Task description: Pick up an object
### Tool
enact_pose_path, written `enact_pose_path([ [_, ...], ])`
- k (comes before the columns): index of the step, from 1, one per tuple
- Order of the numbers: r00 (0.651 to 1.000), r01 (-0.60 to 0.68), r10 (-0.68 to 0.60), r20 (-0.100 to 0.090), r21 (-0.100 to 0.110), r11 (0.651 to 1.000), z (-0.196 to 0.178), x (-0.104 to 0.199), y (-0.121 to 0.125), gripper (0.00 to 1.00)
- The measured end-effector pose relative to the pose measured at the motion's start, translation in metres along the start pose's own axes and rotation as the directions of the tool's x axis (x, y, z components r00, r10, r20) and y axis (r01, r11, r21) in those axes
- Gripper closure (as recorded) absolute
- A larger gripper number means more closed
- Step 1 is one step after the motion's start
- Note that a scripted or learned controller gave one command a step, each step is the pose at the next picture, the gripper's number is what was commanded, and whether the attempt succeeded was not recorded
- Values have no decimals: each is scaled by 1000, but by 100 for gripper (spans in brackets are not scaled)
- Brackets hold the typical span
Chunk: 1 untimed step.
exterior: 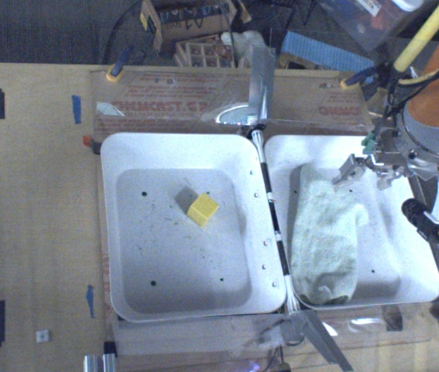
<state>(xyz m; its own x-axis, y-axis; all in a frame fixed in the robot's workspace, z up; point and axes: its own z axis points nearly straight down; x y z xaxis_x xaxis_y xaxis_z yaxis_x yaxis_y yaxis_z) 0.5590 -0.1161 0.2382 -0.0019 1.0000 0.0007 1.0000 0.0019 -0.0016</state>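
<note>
The wooden bench [41, 231] carries two shallow white bins side by side — the left bin [118, 208] and right bin [405, 285] — with blue tape marks [77, 108] at left.

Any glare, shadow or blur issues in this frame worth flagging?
Camera view: lighting is even and soft; the yellow block throws a short shadow to its upper left in the left bin; a bright glare spot sits on the metal divider above the bins; the end effector looks slightly soft.
</note>
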Motion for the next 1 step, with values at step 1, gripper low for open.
enact_pose_path([
  [1,1000,-1,1,1,-4,1000,-10,-1,1,100],
])
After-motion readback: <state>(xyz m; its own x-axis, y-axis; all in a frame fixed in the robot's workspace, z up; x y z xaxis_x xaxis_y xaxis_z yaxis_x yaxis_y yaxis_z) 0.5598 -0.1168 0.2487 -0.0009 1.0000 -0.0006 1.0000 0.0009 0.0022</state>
